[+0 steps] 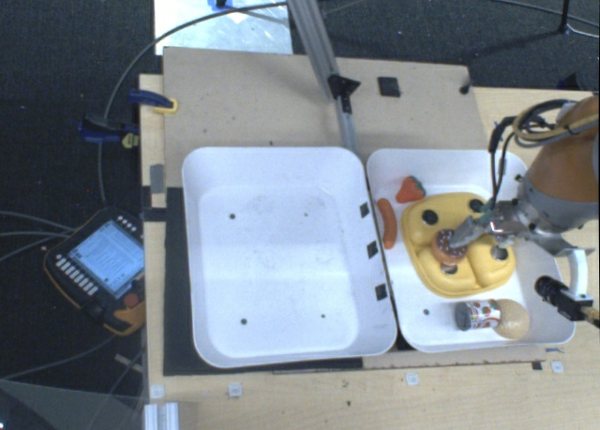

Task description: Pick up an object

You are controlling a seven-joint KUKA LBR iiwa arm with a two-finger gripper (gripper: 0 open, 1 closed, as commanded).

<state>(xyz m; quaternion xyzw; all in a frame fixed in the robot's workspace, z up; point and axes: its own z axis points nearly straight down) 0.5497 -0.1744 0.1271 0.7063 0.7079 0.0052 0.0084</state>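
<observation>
The gripper (pixel 452 243) sits low in the right bin (pixel 441 164), over a yellow toy (pixel 448 222); whether it is parted or closed I cannot tell. In that bin, an orange sausage (pixel 385 221) lies beside the toy's left edge, and a small can (pixel 476 315) lies near the front wall.

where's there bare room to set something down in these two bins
The left bin has bare floor from wall to wall. The right bin is crowded: a yellow toy under the tool fills the middle, a sausage lies by its left wall, a can near the front.
</observation>
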